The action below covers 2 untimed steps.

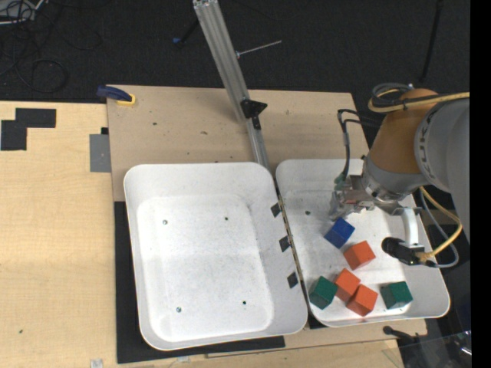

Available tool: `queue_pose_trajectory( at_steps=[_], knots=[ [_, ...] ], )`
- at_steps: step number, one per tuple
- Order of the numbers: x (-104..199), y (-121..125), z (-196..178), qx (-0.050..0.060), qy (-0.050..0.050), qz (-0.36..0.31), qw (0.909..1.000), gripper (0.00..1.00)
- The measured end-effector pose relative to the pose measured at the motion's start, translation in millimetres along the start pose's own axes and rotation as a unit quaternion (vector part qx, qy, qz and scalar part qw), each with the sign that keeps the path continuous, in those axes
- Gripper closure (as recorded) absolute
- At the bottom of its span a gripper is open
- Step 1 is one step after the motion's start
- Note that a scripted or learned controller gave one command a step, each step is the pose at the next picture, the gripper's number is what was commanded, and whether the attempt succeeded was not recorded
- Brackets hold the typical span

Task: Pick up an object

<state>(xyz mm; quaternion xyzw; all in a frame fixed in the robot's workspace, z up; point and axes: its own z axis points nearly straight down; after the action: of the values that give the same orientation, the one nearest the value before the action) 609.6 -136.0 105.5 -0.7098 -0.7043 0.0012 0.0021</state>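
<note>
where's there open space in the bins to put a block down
The left bin floor is bare between its walls. In the right bin, the far corner is bare. Its near end is crowded: blue cube, orange cubes, green cubes.

The arm (441, 140) is a thick grey cylinder with 1 broad orange band above the wrist. Thin cables — black and yellow — loop around it from 12 to 5 o'clock. The wrist end is pale metal.
</note>
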Motion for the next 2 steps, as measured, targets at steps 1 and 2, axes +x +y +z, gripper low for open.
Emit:
queue_pose_trajectory(
  at_steps=[1, 2],
  knots=[
    [6.5, -5.6, -49.1, -0.003, -0.001, -0.003, 1.0, 1.0],
    [-0.4, 0.1, -109.5, -0.004, -0.001, -0.004, 1.0, 1.0]
  ],
)
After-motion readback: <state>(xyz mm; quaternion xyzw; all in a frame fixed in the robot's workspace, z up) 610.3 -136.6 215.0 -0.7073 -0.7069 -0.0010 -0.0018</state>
